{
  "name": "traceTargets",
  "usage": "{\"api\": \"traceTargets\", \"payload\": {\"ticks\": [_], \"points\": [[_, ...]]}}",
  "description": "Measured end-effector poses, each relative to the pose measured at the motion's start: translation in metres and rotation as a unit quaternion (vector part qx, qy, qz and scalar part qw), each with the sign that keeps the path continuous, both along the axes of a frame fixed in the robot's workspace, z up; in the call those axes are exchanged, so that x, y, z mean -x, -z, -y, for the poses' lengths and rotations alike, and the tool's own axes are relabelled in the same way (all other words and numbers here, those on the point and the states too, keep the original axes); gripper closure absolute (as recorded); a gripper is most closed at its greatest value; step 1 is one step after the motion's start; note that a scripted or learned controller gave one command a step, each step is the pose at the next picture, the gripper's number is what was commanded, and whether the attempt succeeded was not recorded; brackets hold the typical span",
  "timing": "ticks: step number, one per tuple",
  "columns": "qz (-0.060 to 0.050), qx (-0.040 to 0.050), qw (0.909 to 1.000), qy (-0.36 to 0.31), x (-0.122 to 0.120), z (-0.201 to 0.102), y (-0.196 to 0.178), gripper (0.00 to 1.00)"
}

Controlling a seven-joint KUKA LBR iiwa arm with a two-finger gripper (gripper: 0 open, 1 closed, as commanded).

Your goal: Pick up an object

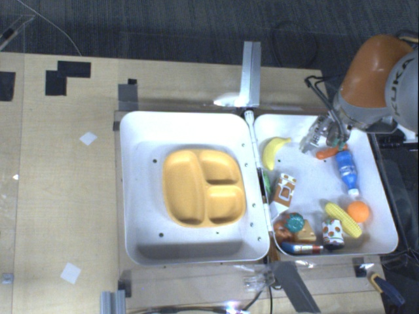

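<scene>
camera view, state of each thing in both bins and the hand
yellow tray: flat in left bin, compartments bare
banana: lying in right bin, near divider
blue bottle: lying on its side
orange ball: resting beside corn
corn: lying flat
hand: low over right bin's upper part, grip unclear

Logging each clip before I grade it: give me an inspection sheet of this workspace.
Surface: wooden bench bearing left bin and right bin.
Job's things: in the right bin, banana, blue bottle, orange ball, corn cob, patterned box.
Clutter: yellow divided tray in the left bin.
Grippers: gripper low over the right bin's far end, beside an orange piece.
Cables: black loops beside the arm.
Surroundings: dark floor.
</scene>
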State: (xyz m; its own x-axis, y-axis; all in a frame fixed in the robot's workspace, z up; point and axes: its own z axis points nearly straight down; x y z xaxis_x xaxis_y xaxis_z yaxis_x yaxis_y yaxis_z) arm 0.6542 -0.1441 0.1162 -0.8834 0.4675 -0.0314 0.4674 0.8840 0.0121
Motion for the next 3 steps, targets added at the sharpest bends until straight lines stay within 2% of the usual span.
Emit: {"api": "traceTargets", "payload": {"ticks": [1, 2, 3], "points": [[0.000, -0.0001, 1.0000, 0.000, 0.000, 0.000, 0.001, 0.00], [-0.013, -0.0007, 0.9994, -0.033, -0.001, -0.012, 0.029, 0.00], [-0.007, 0.0001, 0.9976, -0.068, 0.000, -0.057, -0.062, 0.00]]}}
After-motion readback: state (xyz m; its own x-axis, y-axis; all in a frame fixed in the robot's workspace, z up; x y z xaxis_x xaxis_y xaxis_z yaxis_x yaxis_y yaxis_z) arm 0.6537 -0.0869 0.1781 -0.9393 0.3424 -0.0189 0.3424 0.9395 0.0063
